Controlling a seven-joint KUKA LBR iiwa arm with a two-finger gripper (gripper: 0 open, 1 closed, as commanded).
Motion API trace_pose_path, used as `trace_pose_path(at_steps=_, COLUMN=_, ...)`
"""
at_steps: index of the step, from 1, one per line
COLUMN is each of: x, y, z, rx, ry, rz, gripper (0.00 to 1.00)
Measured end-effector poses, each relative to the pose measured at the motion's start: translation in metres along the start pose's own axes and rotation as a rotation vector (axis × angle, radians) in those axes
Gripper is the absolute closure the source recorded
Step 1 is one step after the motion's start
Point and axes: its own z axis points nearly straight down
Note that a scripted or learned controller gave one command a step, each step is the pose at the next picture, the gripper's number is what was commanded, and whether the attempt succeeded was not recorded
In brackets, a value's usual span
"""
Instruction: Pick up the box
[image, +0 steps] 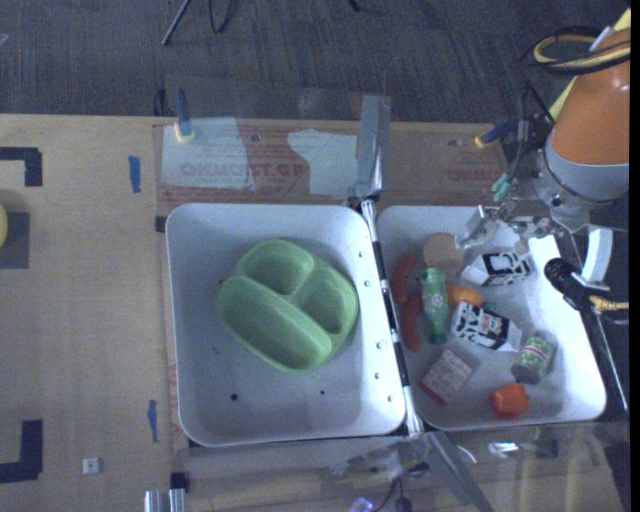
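Orange-banded arm (590, 110) hangs its pincer (500, 225), state unclear, just above the box (503, 267), seemingly lining up a grasp.

Thing: box (447, 374), small, flat, rectangular
Colour: reddish-pink face with pale printed patches; the print is too small to read
Pose: lying flat, turned at a slant to the bin walls
Place: right bin (590, 400), front part, on the white floor towards the left wall
Neighbours: just in front of the black-and-white carton (481, 326); left of the orange-red toy (510, 399); near the lower end of the red sausage shape (407, 305)
Contact: rests free, nothing on top
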Motion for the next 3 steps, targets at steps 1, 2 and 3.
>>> trace_pose_path(at_steps=1, x=0.014, y=0.024, z=0.147, rx=-0.003, ry=0.0, rz=0.01, gripper=0.0)
trace_pose_path(at_steps=2, x=0.013, y=0.024, z=0.148, rx=-0.003, ry=0.0, rz=0.011, gripper=0.0)
trace_pose_path(at_steps=3, x=0.01, y=-0.001, z=0.159, rx=-0.007, ry=0.001, rz=0.272, gripper=0.0)
